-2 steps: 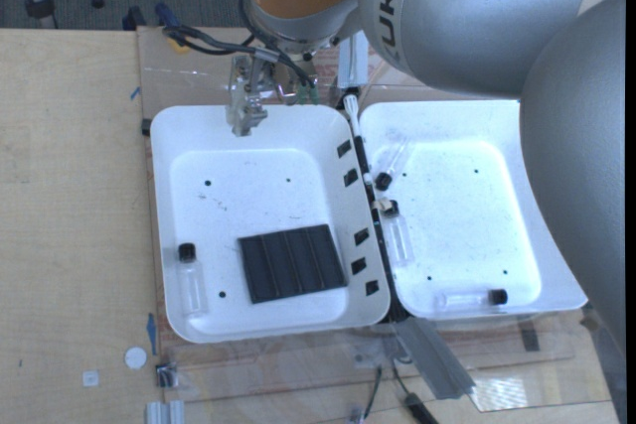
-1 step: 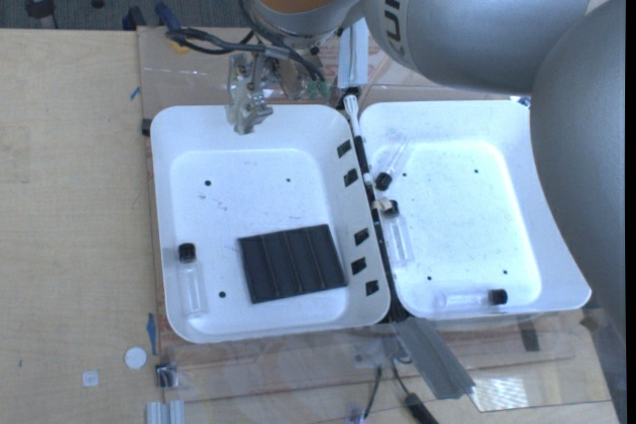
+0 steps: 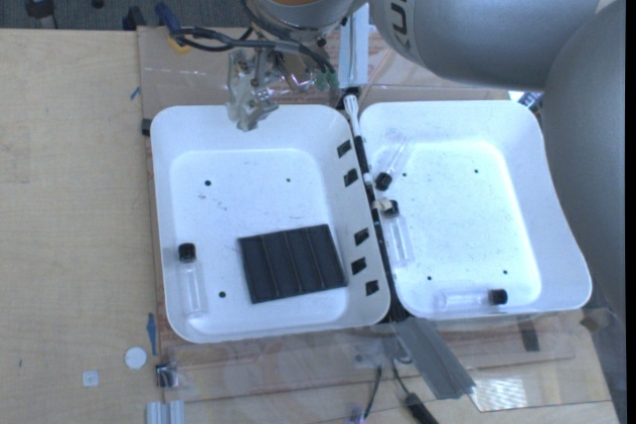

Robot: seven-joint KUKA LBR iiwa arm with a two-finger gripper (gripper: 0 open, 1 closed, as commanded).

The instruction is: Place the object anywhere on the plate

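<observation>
Well, your gripper (image 3: 248, 106) hangs over the top edge of the left bin (image 3: 169, 213), and you cannot tell if it is spread wide or closed up. The little clear tube (image 3: 188, 278) at lower left, likely your object, lies near the black plate (image 3: 293, 263). It looks light, hard and slippery, so take it round the middle

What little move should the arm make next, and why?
Probably swing the end effector from the far rim of the left bin down toward the clear vial by that bin's left wall. The vial lies beside the black plate, not on it, so it likely has to be reached and picked up first.
</observation>
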